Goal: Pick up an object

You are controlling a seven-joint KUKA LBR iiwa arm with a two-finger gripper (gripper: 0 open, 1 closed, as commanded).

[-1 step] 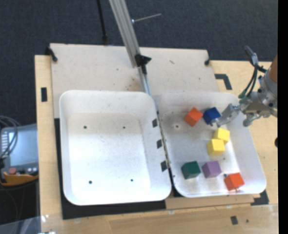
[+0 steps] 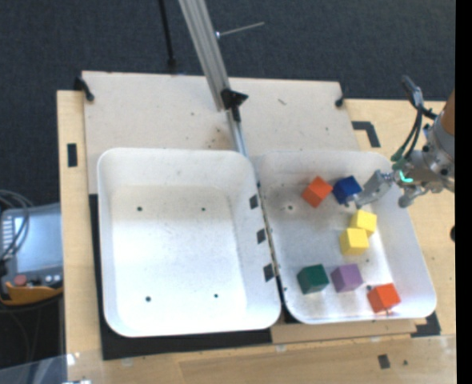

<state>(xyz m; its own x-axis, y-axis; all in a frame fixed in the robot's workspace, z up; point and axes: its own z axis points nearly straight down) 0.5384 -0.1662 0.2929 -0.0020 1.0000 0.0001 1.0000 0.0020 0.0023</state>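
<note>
- Claw [image 2: 390, 189] sat at right-centre of frame, over the right bin's [image 2: 300, 310] upper right; fingers spread apart, clamped on nothing; arm cut off by the frame's right side.
- Blue cube [image 2: 346, 189] just left of the near finger, orange cube [image 2: 318, 191] beside it.
- Two yellow cubes [image 2: 358, 231] lay below, touching or overlapping, hard to tell.
- Green cube [image 2: 313, 278], purple cube [image 2: 347, 278], red-orange cube [image 2: 384, 297] along the bin's lower edge.
- Left bin [image 2: 172, 238] speckled white, on a tan bench [image 2: 212, 110].
- Dark carpet [image 2: 60, 22] around; metal rail [image 2: 204, 38] upper centre.
</note>
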